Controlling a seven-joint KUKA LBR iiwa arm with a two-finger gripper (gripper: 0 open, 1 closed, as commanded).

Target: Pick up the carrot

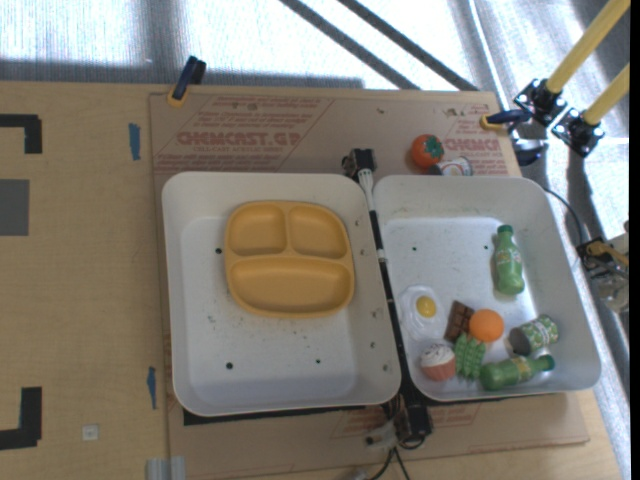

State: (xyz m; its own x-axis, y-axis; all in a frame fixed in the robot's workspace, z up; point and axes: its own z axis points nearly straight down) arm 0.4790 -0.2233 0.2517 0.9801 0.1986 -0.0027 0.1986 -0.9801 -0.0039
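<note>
The carrot [483, 330] lies in the right bin [440, 218] near its front edge. It shows as a rounded orange body with a green leafy top [468, 353] pointing toward the front left. A brown chocolate piece [458, 319] touches its left side. A small green can [535, 334] lies just to its right.
Around the carrot lie a fried egg [424, 307], a cupcake [437, 362] and a green bottle on its side [515, 370]. Another green bottle [507, 259] lies farther back. The left bin [190, 328] holds a yellow divided plate [289, 256]. A toy tomato [427, 151] sits behind the bins.
</note>
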